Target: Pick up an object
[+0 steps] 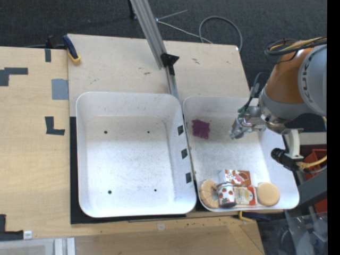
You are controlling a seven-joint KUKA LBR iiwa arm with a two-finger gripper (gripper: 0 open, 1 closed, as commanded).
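The left bin [90, 142] has a smooth white floor speckled with dark grit. In the right bin [223, 153] lies a small purple, rough-edged object [201, 128]. Along the near wall sit a tan ridged item [208, 193], a partly overlapped printed packet [234, 190], and a round tan disc [268, 194]. The gripper [239, 129] hovers right of the purple object; its finger state cannot be determined.

Light wood bench [32, 158] carries two shallow white bins side by side: left bin [85, 142] near centre, right bin [223, 104] touching it at 3 o'clock. A slanted metal bar [154, 33] runs from 12 o'clock down to the seam between them. Grey and dark tape patches [59, 89] lie at 9 o'clock, a blue-and-yellow clamp [71, 49] at 10 o'clock.
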